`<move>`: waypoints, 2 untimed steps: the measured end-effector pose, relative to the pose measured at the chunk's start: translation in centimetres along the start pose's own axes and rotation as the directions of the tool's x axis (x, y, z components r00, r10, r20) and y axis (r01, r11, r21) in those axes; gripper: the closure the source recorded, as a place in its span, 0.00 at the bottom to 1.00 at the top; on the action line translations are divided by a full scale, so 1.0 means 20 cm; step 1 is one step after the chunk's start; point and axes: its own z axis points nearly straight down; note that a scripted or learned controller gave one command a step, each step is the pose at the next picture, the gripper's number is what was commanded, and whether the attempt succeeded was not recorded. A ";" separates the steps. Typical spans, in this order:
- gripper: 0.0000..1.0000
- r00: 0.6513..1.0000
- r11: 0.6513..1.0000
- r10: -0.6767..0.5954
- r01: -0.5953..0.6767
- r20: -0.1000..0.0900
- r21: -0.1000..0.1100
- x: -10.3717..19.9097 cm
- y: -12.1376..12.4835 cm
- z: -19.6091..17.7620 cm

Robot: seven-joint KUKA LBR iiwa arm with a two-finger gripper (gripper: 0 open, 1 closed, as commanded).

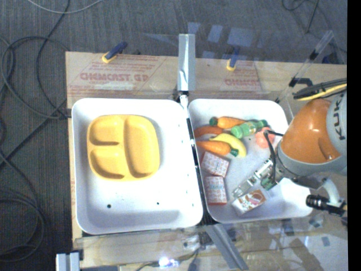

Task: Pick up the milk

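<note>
My tool [260,179] hangs low in the right bin [282,110], directly above the milk carton [250,200] lying flat near the front wall, poised for a grasp, though I cannot tell its opening.

"CHEMCAST GP" is showing in faded red print on the bench board [115,77]; "KU" is showing on the arm [336,126].
</note>
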 end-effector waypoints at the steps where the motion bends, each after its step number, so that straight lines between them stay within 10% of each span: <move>1: 0.00 0.982 0.983 -0.186 0.186 0.022 0.008 0.15 0.13 -0.01; 2: 0.00 0.955 0.956 -0.295 0.295 -0.016 0.006 -0.25 -0.21 -0.22</move>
